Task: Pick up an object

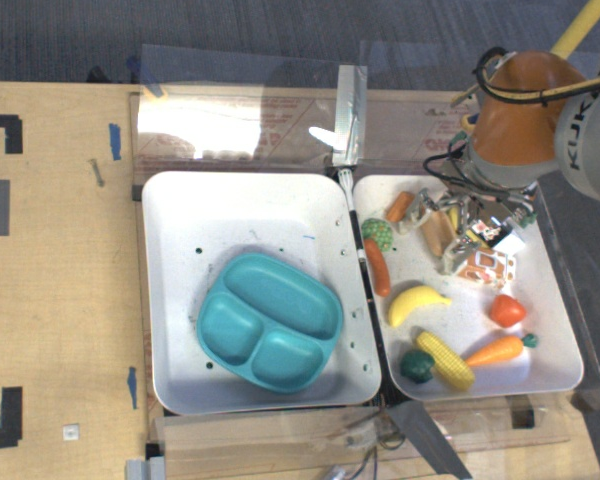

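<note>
Gripper [469, 228]: hangs low over the far part of the right bin [552, 298], under the grey wrist with its orange band. Cannot tell whether open or closed; too tangled with cables and toys beneath to read. Shows nothing clearly held, so best treated as not yet carrying anything.

Candidates for the pick, all in that right bin. Directly below or touching the tool: a brown bread-like piece [437, 234] and a small white-and-red box [489, 266], just beside each other. Hard to say which of the two is aimed at. To the far left corner: a short orange piece [400, 206], then a green round toy [378, 232] and a red sausage-shaped toy [379, 267] along the wall. Further toward the near side: a banana [418, 304], a tomato [507, 310], a carrot [496, 349], a corn cob [446, 359] and a dark green item [416, 367] touching the cob.

In the left bin [180, 218]: a teal divided tray [270, 318], well apart from the arm.

Progress, by judgement: approach done, descent seemingly at or near contact height. Left to do: close firmly on one item, raise it clear of its neighbours, confirm that it comes along. Risk: crowding around the box and the brown piece, likely to spoil a clean grasp.
</note>
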You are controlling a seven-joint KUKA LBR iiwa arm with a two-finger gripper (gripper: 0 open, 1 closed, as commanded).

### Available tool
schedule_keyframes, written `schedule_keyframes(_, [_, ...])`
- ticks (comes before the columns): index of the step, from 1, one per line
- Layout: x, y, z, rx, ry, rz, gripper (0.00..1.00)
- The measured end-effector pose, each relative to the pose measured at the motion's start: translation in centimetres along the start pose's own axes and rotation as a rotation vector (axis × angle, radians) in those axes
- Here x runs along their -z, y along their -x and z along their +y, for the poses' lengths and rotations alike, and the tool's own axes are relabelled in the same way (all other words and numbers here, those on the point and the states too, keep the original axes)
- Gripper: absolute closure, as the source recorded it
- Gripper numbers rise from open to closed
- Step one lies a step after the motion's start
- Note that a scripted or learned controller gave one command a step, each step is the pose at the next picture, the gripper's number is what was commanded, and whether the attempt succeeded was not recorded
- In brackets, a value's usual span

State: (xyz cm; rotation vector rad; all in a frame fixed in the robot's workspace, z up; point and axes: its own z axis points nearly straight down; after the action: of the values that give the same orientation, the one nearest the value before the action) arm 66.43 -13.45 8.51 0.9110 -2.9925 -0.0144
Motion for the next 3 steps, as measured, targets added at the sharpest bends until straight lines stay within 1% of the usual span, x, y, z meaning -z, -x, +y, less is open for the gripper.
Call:
schedule_keyframes(1, [1.5,0.4,-0.3,-0.003,-0.014,-0.019,1.0])
schedule_keyframes(2, [10.8,5.8,7.7,-0.103,-0.019,-0.03,1.0])
schedule_keyframes(3, [20.5,5.4,7.6,-0.093,-0.023,-0.029,1.0])
